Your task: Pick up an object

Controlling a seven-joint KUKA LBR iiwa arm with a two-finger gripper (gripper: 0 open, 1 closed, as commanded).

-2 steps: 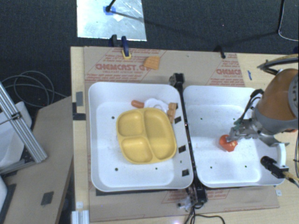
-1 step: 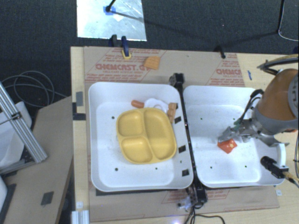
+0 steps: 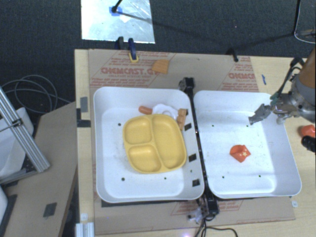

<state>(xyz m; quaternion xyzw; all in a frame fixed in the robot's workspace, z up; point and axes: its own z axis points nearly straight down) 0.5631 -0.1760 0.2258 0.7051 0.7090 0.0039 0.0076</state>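
Note:
A small red object [image 3: 240,153] lies in the right bin [image 3: 217,181], a little right of its middle. My gripper [image 3: 260,113] hangs over the right bin's upper right part, above and to the right of the red object and apart from it. Nothing shows between its fingers. In the left bin [image 3: 106,181] sits a yellow divided plate [image 3: 153,143]. Behind it lie a small orange sausage-shaped piece [image 3: 145,110], a white item [image 3: 164,110] and a small tan piece [image 3: 181,116].
A tan block [image 3: 160,66] and a blue-and-yellow clamp [image 3: 131,49] sit on the cardboard behind the left bin. A black divider clip strip [image 3: 192,132] runs between the bins. An orange-red item [image 3: 307,130] lies outside the right bin's right edge.

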